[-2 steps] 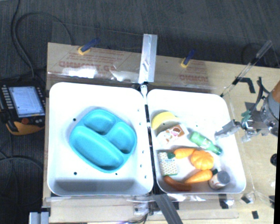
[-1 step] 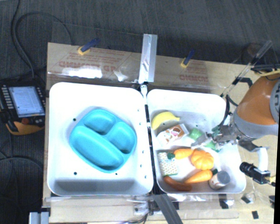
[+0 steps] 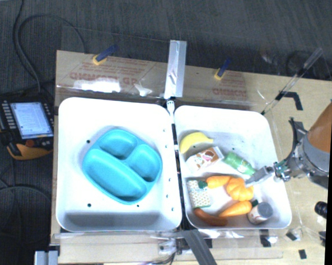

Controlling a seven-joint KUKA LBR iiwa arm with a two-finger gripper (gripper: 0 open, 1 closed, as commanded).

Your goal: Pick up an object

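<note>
Reaching in from the right, the grey arm with its orange band holds its claw [image 3: 262,174] low over the right-hand white plastic bin [image 3: 269,138], the slim metallic tip just above a small orange pumpkin-shaped toy [image 3: 239,189]. Whether the claw is open or closed cannot be told, and nothing shows between its tips. Around the pumpkin lie smooth toy foods: a yellow curved banana [image 3: 194,140], a green packet [image 3: 237,162], an orange carrot [image 3: 235,207], a small printed carton [image 3: 203,158] and a grey-lidded can [image 3: 260,211]. The left-hand white bin [image 3: 71,118] holds a glossy turquoise divided plate [image 3: 122,164]. Both bins sit on the pale wooden desk [image 3: 74,67].
</note>
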